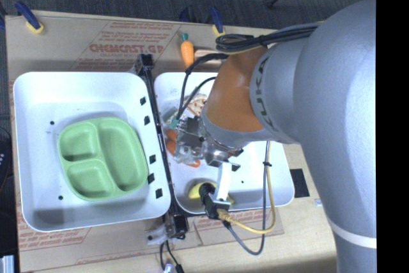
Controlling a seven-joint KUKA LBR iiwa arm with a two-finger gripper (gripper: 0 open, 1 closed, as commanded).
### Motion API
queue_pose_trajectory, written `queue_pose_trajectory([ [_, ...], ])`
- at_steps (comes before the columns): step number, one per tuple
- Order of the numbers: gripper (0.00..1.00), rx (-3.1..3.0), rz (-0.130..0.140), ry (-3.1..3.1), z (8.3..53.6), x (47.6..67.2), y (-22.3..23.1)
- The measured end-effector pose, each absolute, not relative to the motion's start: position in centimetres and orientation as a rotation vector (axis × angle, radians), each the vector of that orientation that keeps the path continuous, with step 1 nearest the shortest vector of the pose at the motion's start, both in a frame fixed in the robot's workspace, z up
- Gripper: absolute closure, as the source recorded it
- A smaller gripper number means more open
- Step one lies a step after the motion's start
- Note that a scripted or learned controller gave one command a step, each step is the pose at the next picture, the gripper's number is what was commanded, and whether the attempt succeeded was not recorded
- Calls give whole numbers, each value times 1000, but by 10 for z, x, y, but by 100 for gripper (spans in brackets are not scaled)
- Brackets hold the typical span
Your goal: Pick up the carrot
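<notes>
A small orange carrot (186, 52) with a green top lies on the cardboard bench just beyond the far rim of the right bin (281, 192), outside it. My gripper (184, 139) is down inside the right bin near its left wall, well short of that carrot. The wrist and the orange band hide most of it. An orange item (170, 142) shows right beside the gripper on its left; what it is I cannot tell. A bit more orange (195, 163) peeks out just below the gripper.
The left bin (25, 137) holds a green three-compartment tray (101, 157). A yellow object (194, 190) lies near the right bin's front wall beside a black and yellow cable (246, 225). A black divider (153, 131) runs between the bins. The arm covers most of the right bin.
</notes>
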State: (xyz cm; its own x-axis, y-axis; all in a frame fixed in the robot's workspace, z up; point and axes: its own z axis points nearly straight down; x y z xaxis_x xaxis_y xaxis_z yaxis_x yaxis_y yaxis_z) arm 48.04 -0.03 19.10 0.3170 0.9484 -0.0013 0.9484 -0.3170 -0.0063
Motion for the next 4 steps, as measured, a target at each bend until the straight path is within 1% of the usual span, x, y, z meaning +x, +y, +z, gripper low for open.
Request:
queue_pose_trajectory([
  [1,100,-2728,5,-1553,191,476,67],
  [3,100,-2711,13,-1569,211,476,68],
  [4,100,-2867,8,-1279,231,476,107],
])
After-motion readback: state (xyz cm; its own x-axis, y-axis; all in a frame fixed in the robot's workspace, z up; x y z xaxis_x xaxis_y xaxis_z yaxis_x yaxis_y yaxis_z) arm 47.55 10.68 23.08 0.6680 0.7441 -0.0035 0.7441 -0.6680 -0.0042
